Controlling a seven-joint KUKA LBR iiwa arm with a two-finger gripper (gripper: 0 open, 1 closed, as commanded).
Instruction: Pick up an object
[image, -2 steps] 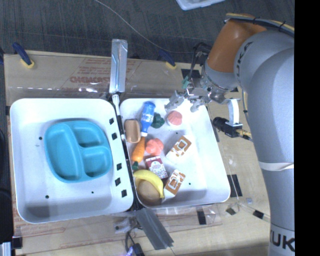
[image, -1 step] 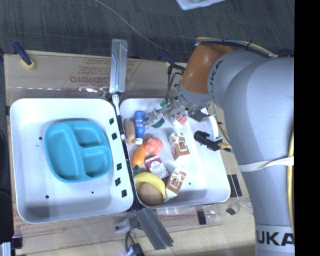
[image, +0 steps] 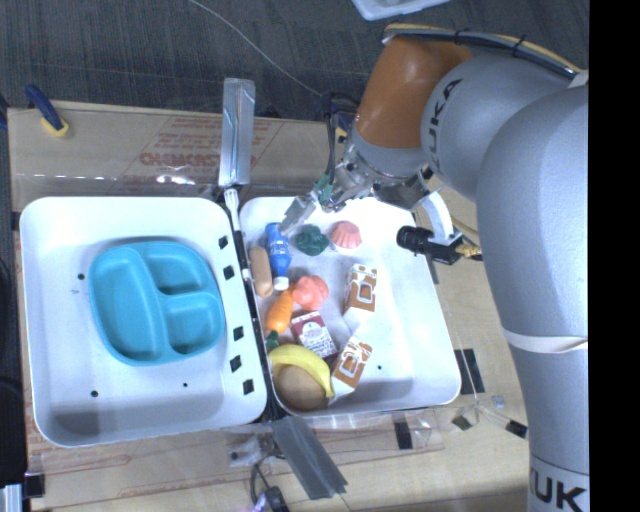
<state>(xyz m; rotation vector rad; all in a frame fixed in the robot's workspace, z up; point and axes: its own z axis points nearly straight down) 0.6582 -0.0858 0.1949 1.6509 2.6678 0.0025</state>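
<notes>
The gripper (image: 303, 208) hangs over the far end of the right bin (image: 420, 330), just above the blue bottle (image: 278, 250). Its 2 fingers look a little open, with nothing between them. Beside the bottle are a green toy (image: 311, 239) and a pink shell (image: 346, 235). Nearer are a carrot (image: 281, 312), a banana (image: 305, 364) and 2 small boxes (image: 361, 288). The left bin (image: 50, 300) holds a blue tray (image: 157, 301).

Dark ribbed matting (image: 120, 45) lies beyond a pale wooden bench (image: 470, 300) bearing flattened cardboard (image: 150, 140).
</notes>
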